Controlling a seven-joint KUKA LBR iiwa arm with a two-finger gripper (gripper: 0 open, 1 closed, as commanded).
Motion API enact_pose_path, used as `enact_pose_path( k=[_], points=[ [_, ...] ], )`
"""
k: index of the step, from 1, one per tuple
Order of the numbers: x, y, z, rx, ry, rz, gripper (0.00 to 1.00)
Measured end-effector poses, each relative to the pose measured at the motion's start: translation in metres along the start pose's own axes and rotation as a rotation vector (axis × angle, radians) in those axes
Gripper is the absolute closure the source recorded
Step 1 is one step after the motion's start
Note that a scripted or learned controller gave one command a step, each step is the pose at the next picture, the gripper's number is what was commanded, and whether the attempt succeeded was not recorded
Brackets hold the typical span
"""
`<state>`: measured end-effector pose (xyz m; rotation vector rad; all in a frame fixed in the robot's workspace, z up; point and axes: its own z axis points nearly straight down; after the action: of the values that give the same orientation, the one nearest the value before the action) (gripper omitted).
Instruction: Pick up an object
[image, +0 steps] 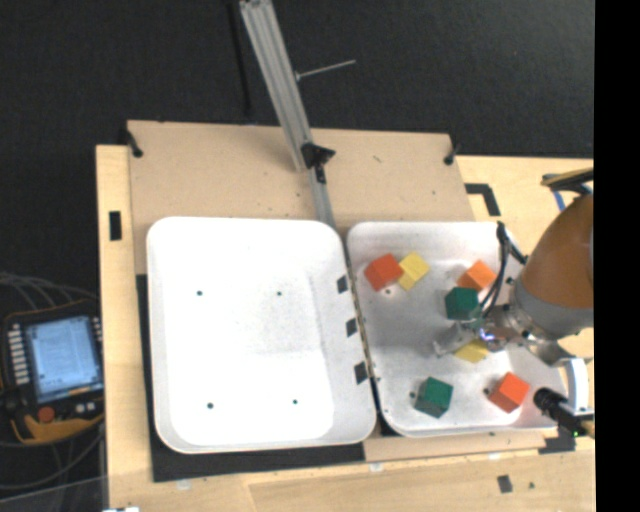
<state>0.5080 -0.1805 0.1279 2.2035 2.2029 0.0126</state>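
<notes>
The gripper (466, 338) sits low in the right bin (400, 262), its metal fingers around a flat yellow block (471, 352); hold uncertain. Matte cubes lie scattered nearby.

Robot lab: bench (120, 300), bins (250, 235), teach pendant (55, 360).

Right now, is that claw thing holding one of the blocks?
Gripper: low in the right bin over a yellow block; grip cannot be told.
</notes>
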Motion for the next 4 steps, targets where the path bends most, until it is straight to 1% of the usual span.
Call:
enact_pose_path(
  k=[1, 2, 4],
  points=[
    [-0.001, 0.002, -0.009, -0.006, -0.002, 0.010, 1.00],
    [0.002, 0.003, -0.053, 0.017, 0.011, -0.004, 1.00],
    [-0.002, 0.009, -0.162, 0.016, 0.010, -0.005, 1.00]
  ],
)
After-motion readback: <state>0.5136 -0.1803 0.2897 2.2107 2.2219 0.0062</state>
